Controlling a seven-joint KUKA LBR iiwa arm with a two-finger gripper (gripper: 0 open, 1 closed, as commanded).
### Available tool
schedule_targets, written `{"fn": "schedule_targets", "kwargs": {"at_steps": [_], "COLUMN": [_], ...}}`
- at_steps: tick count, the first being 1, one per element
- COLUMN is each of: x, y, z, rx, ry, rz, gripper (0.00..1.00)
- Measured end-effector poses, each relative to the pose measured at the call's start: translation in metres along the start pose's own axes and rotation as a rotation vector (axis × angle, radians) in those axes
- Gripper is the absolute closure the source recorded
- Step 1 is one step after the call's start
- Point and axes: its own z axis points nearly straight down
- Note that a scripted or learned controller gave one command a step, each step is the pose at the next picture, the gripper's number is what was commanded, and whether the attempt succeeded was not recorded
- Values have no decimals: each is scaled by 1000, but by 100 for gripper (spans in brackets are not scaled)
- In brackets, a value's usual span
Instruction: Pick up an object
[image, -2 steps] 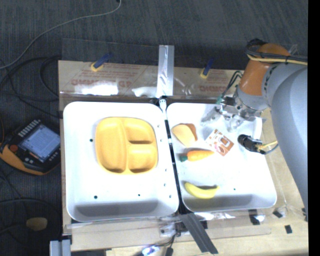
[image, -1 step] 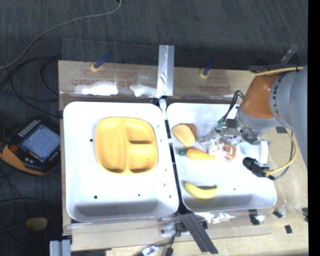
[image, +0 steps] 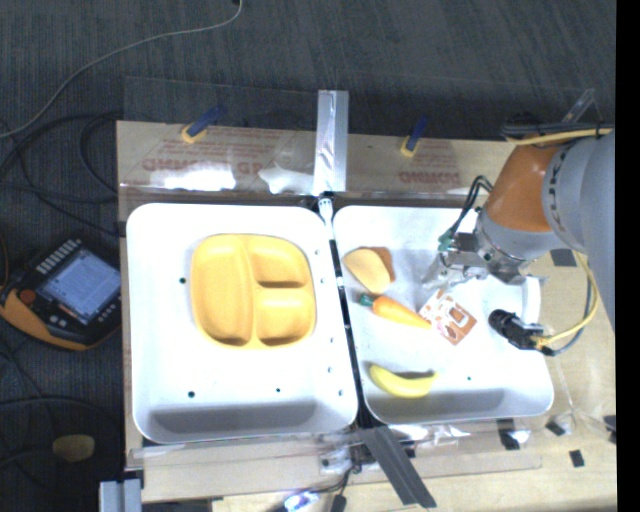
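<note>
A: Camera view, looking down on 2 white bins. What lies nearest the viewer?

B: In the right bin (image: 520, 395), a banana (image: 402, 381) lies along the near wall, its long axis left to right.

A: And beyond it?

B: A carrot (image: 398, 312) points toward the divider, tilted slightly. Just beside it on the right lies a small orange-and-white packet (image: 449, 318). Farther back sits an orange wedge-shaped piece (image: 369, 266).

A: Where is the gripper?

B: The gripper (image: 450, 262) hangs over the right bin, just above and behind the packet, nearer to it than to anything else. I cannot tell how it is set. The left bin (image: 150, 300) holds a yellow divided tray (image: 253, 289).
</note>
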Motion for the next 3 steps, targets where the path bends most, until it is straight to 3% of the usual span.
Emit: {"fn": "schedule_targets", "kwargs": {"at_steps": [1,2,3], "x": [0,2,1], "y": [-1,-38,-36], "z": [2,10,0], "rx": [3,1,-3], "ry": [0,-2,-1], "rz": [0,48,48], "gripper": [0,0,100]}}
